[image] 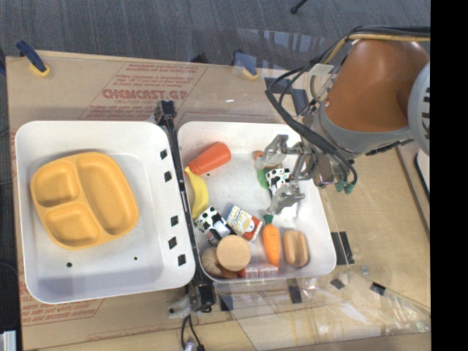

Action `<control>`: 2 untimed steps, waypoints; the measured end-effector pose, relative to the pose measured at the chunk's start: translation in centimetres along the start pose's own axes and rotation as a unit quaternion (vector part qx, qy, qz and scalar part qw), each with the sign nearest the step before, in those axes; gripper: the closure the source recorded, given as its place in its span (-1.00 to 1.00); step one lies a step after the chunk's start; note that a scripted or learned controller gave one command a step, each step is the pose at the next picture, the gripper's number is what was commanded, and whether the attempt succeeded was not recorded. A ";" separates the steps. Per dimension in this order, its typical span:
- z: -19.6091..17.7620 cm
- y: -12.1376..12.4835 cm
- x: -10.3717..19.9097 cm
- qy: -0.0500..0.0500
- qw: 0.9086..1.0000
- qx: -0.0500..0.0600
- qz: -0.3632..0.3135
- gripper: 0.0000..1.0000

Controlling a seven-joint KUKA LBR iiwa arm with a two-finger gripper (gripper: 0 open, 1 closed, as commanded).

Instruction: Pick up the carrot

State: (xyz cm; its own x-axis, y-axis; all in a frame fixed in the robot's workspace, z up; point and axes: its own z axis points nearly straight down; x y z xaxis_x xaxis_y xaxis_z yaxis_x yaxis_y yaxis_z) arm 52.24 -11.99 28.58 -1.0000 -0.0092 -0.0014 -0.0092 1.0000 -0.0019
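Note:
The carrot (271, 244) is small and orange with a green top, lying in the right bin (319, 209) near its front edge, between a tan round block (233, 252) and a hot dog bun (295, 248). My gripper (282, 173) hangs over the right side of that bin, a short way behind the carrot. Its fingers (288, 197) stand apart, so it is open. A black-and-white spotted toy (277, 178) and a green piece (262, 176) lie under the gap between them. The carrot is not touched.
The right bin also holds an orange-red cylinder (210, 158), a banana (197, 189), a second spotted toy (210, 221) and a small carton (243, 222). In the left bin (29, 276) lies a yellow divided plate (82, 197).

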 end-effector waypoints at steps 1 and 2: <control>13.5 -4.9 3.4 0.005 0.998 -0.002 -0.055 -1.00; 19.4 -9.0 2.5 0.000 0.998 -0.001 -0.055 -1.00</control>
State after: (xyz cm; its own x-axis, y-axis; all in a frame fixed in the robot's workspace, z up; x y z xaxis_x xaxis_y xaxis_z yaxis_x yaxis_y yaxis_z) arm 49.89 -21.05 9.20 -0.9929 -0.1185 -0.0015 -0.1185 0.9929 -0.0006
